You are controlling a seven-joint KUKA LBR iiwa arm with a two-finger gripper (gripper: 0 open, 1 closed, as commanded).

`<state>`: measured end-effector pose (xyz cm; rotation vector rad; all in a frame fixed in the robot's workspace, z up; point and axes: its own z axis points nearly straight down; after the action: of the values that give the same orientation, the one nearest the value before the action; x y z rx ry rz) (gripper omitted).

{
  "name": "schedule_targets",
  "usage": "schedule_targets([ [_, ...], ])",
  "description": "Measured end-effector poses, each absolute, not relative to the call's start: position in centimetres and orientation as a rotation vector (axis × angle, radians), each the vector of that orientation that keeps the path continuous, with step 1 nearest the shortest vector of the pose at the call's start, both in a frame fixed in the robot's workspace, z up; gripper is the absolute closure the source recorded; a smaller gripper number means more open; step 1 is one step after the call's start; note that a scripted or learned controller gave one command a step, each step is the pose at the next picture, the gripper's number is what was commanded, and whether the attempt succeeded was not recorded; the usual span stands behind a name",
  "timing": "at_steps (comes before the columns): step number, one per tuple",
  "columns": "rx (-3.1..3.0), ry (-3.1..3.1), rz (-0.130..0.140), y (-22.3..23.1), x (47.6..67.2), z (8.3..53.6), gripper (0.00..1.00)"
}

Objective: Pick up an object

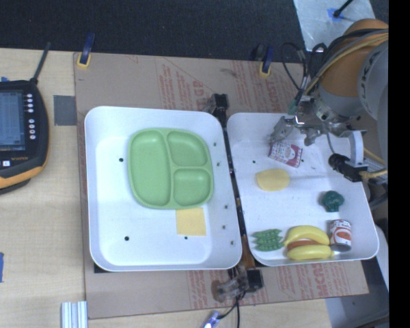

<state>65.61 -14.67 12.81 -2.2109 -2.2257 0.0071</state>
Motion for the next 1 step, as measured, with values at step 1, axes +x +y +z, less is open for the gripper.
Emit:
schedule_targets([
  [1,-2.222,-2.234,0.001,-12.87,62.69,9.65,0.00],
])
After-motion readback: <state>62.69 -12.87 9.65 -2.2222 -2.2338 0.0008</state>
